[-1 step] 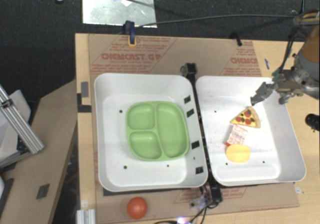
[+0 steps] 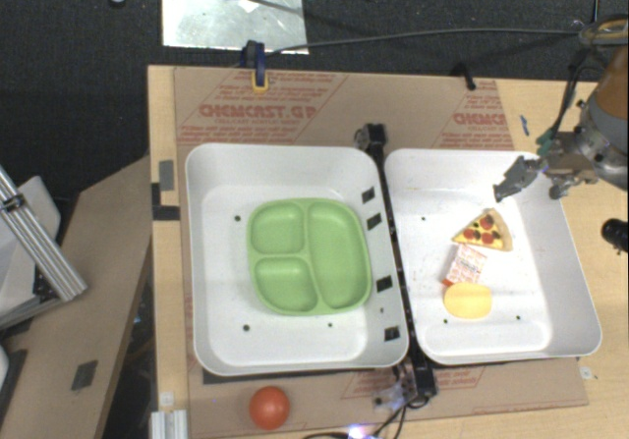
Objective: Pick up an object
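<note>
Red "CHEMCAST GP" lettering printed on the brown paper-faced sheet point(image 2: 295, 98) under the bins, readable near its far left corner, the same red print repeated near its far right corner, too faint to read

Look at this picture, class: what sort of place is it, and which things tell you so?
Most likely a robotics lab test bench. A robot arm's gripper reaches over two white bins, toy items such as a pizza slice and a green divided tray lie in them, and cables run across the bench.

Matt green plastic tray point(image 2: 310, 255); glossy white bins point(image 2: 295, 164).
</note>
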Robot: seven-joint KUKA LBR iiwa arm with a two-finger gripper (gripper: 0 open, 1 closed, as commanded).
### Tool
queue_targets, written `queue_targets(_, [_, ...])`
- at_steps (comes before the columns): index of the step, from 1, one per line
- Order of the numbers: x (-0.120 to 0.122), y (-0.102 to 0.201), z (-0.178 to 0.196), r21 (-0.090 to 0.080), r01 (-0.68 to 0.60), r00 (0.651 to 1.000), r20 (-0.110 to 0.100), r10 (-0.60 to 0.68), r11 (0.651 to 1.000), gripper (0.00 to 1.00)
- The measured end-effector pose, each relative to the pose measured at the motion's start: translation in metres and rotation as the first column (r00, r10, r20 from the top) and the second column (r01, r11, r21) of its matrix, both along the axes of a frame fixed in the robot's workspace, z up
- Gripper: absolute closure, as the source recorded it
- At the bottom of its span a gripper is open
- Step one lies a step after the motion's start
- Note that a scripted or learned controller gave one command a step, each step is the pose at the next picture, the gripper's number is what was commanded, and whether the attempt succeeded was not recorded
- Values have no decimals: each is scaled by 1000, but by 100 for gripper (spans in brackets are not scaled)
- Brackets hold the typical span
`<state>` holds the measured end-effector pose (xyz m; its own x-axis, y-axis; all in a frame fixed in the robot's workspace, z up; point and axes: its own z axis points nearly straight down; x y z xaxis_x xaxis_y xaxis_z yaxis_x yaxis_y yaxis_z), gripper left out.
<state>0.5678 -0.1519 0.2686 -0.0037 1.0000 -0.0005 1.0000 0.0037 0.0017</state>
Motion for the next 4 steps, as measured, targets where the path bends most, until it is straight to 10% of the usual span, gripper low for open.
queue_targets(3, [-7,-2,-179,1,2,1000,-4,-2,1000,0])
queue_targets(4, [-5,-2,-165,0,2,1000,2,-2,1000,100])
